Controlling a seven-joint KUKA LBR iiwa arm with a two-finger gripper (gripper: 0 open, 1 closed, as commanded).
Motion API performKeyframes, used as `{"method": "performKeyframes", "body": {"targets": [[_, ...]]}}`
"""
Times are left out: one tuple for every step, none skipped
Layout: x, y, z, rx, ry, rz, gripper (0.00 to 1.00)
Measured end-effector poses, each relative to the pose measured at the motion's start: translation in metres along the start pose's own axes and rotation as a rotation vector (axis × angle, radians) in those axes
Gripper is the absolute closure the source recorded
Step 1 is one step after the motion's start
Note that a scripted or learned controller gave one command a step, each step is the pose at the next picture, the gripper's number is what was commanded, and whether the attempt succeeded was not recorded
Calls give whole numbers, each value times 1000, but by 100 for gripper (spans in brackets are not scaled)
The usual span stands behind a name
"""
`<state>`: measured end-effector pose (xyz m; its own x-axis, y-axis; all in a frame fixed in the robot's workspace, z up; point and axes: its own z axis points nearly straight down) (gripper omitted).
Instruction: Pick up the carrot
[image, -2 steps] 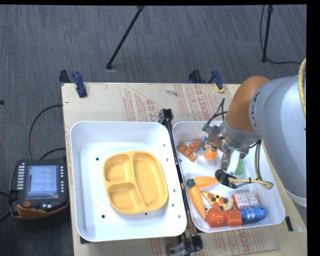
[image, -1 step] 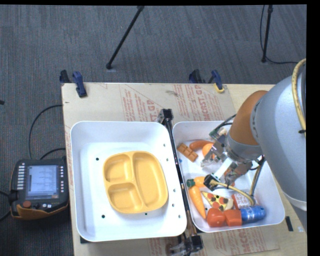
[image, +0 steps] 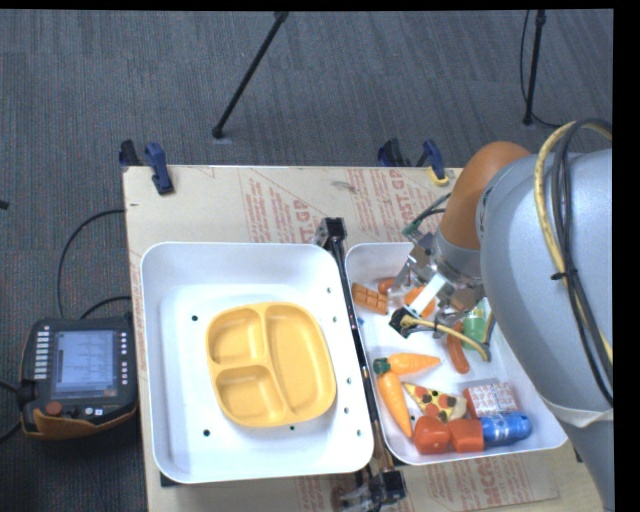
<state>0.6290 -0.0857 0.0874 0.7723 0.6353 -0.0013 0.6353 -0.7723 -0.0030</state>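
We locate the gripper (image: 420, 293) low over the far part of the right bin (image: 372, 262); we cannot tell whether it is open or closed. The carrot (image: 394, 403) lies in the same bin along the left wall, just beside the pizza slice (image: 434, 400) and apart from the gripper.

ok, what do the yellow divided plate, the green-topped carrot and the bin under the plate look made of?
Yellow divided plate: looks like moulded plastic, matte, with even colour and rounded compartment ridges.
Green-topped carrot: a toy, probably plastic. It is smooth with a slight sheen, so it could be rubber.
Bin under the plate: white, likely thin plastic, with rounded corners and soft glare on the walls.
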Motion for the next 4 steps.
{"method": "performKeyframes", "body": {"targets": [[1,-1,-10,3,-2,-6,100],[1,-2,-9,3,-2,-8,0],[1,-2,-19,5,-3,-13,100],[2,-2,-19,6,-4,-14,0]]}}
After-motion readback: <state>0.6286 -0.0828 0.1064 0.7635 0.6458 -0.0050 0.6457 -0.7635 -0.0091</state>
